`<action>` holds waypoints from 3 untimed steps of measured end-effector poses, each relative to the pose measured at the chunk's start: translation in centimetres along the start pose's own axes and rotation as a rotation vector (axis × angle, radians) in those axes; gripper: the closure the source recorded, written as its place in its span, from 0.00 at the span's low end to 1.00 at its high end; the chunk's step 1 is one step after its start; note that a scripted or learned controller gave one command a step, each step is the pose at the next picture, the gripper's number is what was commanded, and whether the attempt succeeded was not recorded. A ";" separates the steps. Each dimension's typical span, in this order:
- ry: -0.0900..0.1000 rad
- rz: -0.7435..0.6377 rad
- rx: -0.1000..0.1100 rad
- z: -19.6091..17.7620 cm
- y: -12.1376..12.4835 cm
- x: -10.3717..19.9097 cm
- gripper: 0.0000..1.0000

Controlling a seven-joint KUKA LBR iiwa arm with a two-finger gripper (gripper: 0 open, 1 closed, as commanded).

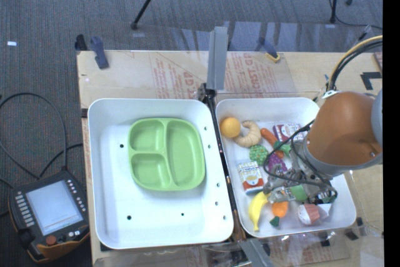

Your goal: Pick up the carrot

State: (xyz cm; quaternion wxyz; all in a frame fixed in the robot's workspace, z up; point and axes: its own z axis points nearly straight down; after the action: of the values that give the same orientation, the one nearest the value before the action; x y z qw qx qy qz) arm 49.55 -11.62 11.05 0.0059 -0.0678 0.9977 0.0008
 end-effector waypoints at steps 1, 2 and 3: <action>0.001 -0.001 -0.001 0.1 0.0 0.0 0.00; 0.001 -0.074 0.003 1.9 2.9 0.7 0.00; -0.004 -0.082 0.002 0.8 3.1 0.4 1.00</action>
State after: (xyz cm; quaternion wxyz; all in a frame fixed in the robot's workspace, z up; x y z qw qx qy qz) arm 48.78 -8.63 10.20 0.0082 -0.1087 0.9940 -0.0003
